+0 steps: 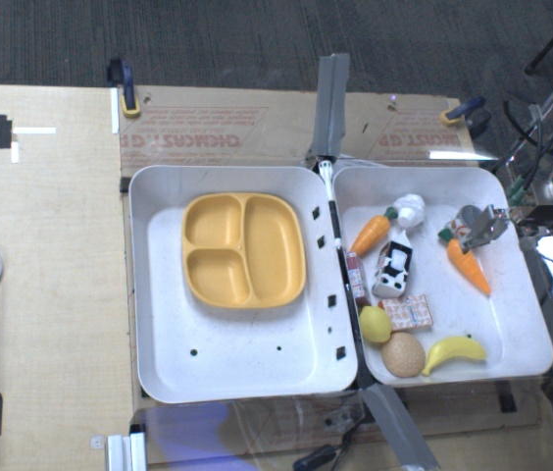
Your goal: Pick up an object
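The right bin point(512, 356) holds several small objects. A carrot point(371, 234) lies near its left wall, beside a white cap-shaped piece point(409, 210). Below them stands a black-and-white cow-patterned bottle point(392, 269). A second, larger carrot point(470, 266) lies toward the right wall, with a small grey metallic item point(484, 223) at its leafy end. Along the front sit a lemon point(375, 324), a brown egg-shaped object point(404, 355) and a banana point(455, 351). A red-and-white wrapped packet point(409, 312) lies between the bottle and the lemon.
The left bin point(159, 361) holds a yellow divided plate point(245, 250). A ridge with black clips point(333, 263) separates the two bins. Cables and equipment point(551, 165) crowd the right edge. Cardboard point(227, 126) lies behind the bins.
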Motion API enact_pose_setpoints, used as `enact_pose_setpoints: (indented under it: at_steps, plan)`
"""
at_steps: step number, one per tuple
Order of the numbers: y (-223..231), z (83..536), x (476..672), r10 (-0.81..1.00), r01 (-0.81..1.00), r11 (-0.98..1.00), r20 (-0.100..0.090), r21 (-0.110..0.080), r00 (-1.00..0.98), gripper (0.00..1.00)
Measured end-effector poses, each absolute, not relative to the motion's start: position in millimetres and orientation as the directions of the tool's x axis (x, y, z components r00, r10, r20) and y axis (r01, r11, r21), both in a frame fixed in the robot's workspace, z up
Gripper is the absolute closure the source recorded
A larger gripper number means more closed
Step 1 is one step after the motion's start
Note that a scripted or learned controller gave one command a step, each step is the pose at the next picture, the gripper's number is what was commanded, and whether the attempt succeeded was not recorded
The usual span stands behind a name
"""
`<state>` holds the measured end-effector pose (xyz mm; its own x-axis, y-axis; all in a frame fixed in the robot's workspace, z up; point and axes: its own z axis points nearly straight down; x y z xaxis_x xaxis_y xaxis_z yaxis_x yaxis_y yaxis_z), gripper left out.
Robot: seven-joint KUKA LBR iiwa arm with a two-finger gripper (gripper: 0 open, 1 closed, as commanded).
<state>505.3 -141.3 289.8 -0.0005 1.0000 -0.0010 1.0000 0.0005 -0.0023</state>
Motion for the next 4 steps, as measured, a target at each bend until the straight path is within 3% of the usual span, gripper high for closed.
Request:
enact_pose_setpoints:
  at_steps: [1, 2, 3, 4]
  plan:
    - [-183.2, 228.9, 573.2, 1.0, 1.0, -0.005, -0.001, -0.003, 0.005, 0.0]
    - [-205.3, 102.3, 579.0, 0.999, 0.999, -0.045, 0.0, 0.001, 0.045, 0.0]
    - [-159.3, 106.3, 595.7, 0.997, 0.997, -0.082, 0.0, -0.001, 0.082, 0.0]
    - [-190.0, 96.5, 634.3, 0.99, 0.99, 0.138, -0.004, -0.001, -0.138, 0.0]
